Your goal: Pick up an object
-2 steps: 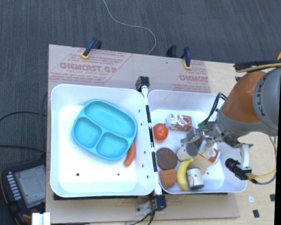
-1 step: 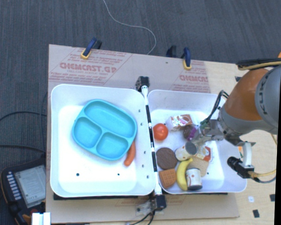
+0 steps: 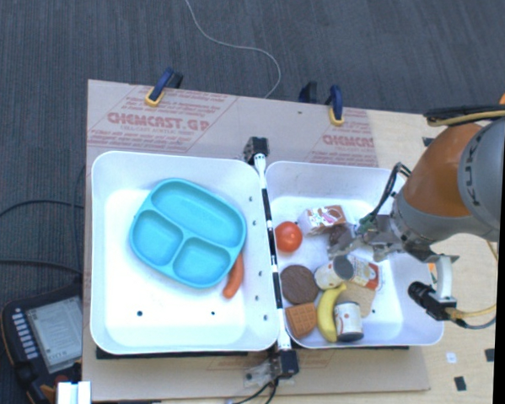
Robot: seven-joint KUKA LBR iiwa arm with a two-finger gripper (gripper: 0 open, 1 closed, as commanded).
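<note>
Right bin [image 3: 405, 184]: a heap of small things, none of them lifted. The jaws [image 3: 352, 242] sit low over the middle of this heap, close above a dark grey lump [image 3: 340, 236] and a small round grey disc [image 3: 344, 267]; cannot tell whether the jaws are spread or closed, nor whether anything sits between them. Just toward the bin's far edge from them lies a red-and-white wrapper [image 3: 323, 217]. Near the wall shared with the other bin, a tomato [image 3: 289, 236]. Below it, a round brown cookie [image 3: 299, 283], then a square waffle [image 3: 300, 318] at the near corner. A banana [image 3: 329, 310] lies beside the waffle, touching a small can [image 3: 348, 321] at the near edge. A pale round piece [image 3: 327, 276] rests between cookie and disc. The arm [image 3: 452, 186], grey with orange band, comes in over the bin's right edge. Left bin [image 3: 110, 189]: blue divided plate [image 3: 187, 232] near the middle, tilted; a carrot [image 3: 234, 276] lies just beside its near right corner. Both bins rest on a cardboard sheet [image 3: 156, 116] clipped to the bench by blue clamps [image 3: 161, 84] at the far edge.
</note>
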